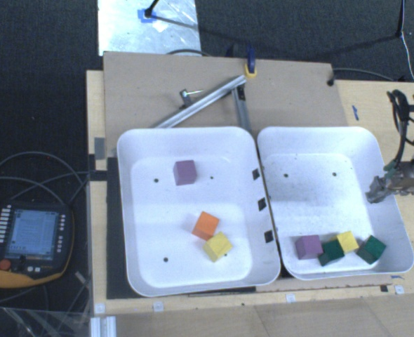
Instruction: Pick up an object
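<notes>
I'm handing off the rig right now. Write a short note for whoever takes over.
Gripper: at the right bin's right rim, holding nothing visible; jaw state unclear.
Left bin: purple cube, orange cube touching a yellow cube.
Right bin, front edge: purple cube, green cube, yellow cube, green cube, bunched in a row.
Done: nothing picked yet.
Left: grasp and lift one cube.

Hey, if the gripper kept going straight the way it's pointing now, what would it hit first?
The gripper points left over the right bin's rim. Going straight on, it would probably cross bare bin floor and meet the bin's left wall first; the blocks lie nearer the camera. Its height is unclear.
</notes>
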Controlling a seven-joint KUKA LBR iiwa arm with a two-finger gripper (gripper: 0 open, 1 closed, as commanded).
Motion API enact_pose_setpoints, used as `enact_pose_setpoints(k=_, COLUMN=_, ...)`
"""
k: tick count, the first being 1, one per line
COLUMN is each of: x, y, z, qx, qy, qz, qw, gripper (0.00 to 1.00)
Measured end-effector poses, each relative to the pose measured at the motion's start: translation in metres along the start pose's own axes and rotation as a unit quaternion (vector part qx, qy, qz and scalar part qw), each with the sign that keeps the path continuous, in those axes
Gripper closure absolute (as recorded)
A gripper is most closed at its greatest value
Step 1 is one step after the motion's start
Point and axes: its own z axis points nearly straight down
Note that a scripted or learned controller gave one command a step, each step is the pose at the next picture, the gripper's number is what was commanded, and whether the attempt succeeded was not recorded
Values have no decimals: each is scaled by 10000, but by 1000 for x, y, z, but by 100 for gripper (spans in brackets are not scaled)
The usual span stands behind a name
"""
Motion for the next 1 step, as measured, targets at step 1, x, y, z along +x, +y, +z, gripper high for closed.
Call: enact_pose_setpoints(k=1, x=-1, y=2, z=-54, qx=0, qy=0, qz=-2, qw=10000, gripper=100)
